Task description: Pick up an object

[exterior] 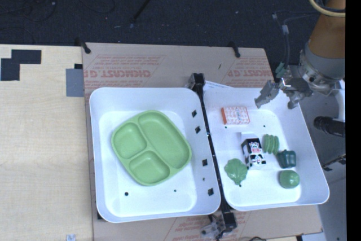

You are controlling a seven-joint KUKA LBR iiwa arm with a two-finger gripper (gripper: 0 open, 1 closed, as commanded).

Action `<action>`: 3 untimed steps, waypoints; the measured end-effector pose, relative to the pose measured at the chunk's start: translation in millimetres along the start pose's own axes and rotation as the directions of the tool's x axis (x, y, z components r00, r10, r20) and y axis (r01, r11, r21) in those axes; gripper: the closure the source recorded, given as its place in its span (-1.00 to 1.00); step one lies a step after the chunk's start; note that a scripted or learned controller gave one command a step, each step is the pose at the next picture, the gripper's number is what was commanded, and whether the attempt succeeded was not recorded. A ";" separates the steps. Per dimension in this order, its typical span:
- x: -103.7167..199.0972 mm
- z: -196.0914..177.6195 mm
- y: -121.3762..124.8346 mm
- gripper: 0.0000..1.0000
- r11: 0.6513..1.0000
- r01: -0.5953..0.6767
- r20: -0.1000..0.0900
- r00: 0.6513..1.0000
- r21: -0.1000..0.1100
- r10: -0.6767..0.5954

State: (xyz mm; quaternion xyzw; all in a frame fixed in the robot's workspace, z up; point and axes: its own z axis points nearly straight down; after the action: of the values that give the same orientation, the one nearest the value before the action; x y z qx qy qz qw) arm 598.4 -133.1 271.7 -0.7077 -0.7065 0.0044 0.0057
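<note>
The right bin (307,189) holds several small items: a red and white packet (234,115) near its back, a black and white cow figure (254,153) in the middle, a ribbed green piece (271,144), a dark green piece (286,158), a round green item (289,179) and a leafy green item (236,170). My gripper (280,95) hangs above the bin's back right corner, fingers (265,96) spread open with nothing between them. It is well above and to the right of the packet.
The left bin (107,104) carries a green three-compartment plate (150,147). A black divider rail (204,138) runs between the bins. Cardboard lies under both bins, and a wooden bench top extends to the left.
</note>
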 end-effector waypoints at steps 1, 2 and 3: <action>0.1 -7.6 1.7 -1.00 1.000 0.002 0.002 1.000 -0.013 -0.002; 5.3 54.8 5.3 -1.00 1.000 0.002 0.001 1.000 -0.008 -0.002; 0.6 103.2 11.9 -1.00 1.000 0.000 0.001 1.000 -0.007 0.000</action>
State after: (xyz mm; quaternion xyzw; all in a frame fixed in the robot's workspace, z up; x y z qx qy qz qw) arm 608.8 -132.4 168.4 -0.7076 -0.7066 0.0021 0.0029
